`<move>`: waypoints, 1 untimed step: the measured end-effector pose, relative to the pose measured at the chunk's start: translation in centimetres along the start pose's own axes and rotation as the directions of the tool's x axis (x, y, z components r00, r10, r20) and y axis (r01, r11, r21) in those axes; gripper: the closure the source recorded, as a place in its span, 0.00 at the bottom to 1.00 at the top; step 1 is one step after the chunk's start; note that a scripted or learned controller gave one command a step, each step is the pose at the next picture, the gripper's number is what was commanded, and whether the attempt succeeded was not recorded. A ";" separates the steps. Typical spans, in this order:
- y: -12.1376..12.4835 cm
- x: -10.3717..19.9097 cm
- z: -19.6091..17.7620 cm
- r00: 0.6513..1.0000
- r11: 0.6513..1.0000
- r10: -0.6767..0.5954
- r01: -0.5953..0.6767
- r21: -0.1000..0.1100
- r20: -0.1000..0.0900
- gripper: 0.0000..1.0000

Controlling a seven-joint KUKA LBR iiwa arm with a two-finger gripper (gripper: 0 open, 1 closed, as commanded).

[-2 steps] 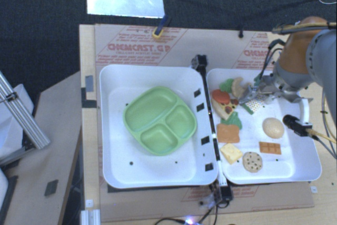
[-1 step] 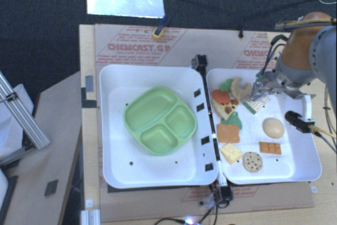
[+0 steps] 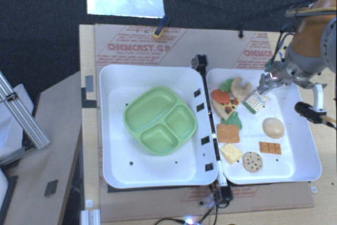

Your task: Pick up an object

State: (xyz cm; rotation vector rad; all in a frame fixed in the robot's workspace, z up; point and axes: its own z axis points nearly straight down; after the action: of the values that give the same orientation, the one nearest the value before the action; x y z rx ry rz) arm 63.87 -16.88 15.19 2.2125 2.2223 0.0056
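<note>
My jaws (image 3: 267, 83) hang low over the back of the right bin (image 3: 305, 137), apparently clamped on a small grey-green grater-like piece (image 3: 255, 102) that dangles tilted beneath them. I judge the pick nearly done; only a clean lift remains.

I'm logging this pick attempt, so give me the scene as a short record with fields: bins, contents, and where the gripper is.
left bin: holds a green divided plate
right bin: toy food, including a cookie, cheese wedge, cracker, round bun
gripper: over the right bin's far end, above a green-edged grater-like piece
grasp: cannot tell
</note>
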 end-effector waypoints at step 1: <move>0.9 0.0 -6.3 1.000 1.000 -0.002 0.002 -0.003 0.001 1.00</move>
State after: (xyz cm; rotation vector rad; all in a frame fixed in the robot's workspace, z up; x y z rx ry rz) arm 64.76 -16.91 21.53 2.2086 2.2219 0.0082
